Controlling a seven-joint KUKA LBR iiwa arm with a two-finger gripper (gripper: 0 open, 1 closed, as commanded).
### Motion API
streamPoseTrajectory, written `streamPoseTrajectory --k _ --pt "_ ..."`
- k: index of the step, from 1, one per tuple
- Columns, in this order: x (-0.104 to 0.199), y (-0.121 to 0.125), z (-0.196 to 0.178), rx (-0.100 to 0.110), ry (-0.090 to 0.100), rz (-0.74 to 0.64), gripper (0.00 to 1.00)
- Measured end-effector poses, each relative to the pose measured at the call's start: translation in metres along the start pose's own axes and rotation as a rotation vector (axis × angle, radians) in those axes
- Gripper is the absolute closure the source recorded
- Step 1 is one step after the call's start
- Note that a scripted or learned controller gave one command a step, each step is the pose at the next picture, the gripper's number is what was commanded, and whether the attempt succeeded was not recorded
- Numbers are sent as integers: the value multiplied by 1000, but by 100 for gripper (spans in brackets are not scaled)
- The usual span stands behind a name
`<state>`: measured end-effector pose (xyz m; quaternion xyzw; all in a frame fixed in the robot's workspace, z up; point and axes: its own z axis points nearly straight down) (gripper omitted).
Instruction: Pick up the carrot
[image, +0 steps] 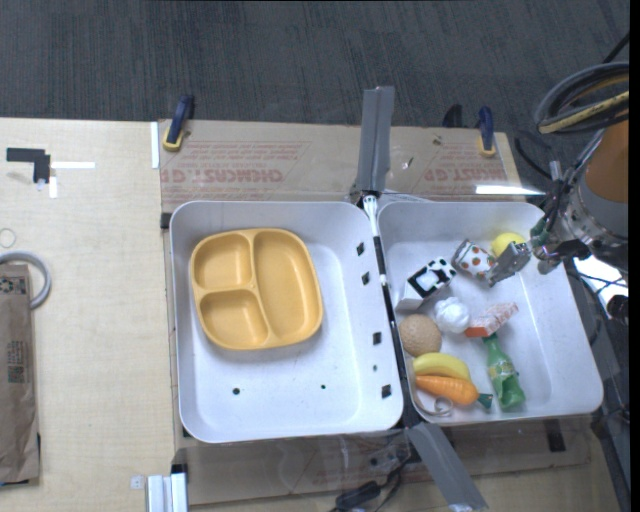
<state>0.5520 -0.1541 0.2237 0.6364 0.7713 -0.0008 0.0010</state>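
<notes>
Down by the front edge of the right bin (575, 330), the carrot (446, 389) lay under a banana (442, 365). The tool (508, 258) hung near the back edge, and I could not tell its state.

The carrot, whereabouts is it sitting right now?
The carrot lies in the right bin, near its front edge, just below the banana and left of the green bottle.

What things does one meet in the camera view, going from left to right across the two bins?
Yellow plate → brown ball → white ball → green packet → gripper at the right bin's far side.
</notes>
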Motion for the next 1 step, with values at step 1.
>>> streamPoseTrajectory --k 1 --pt "37 -27 87 3 3 57 0"
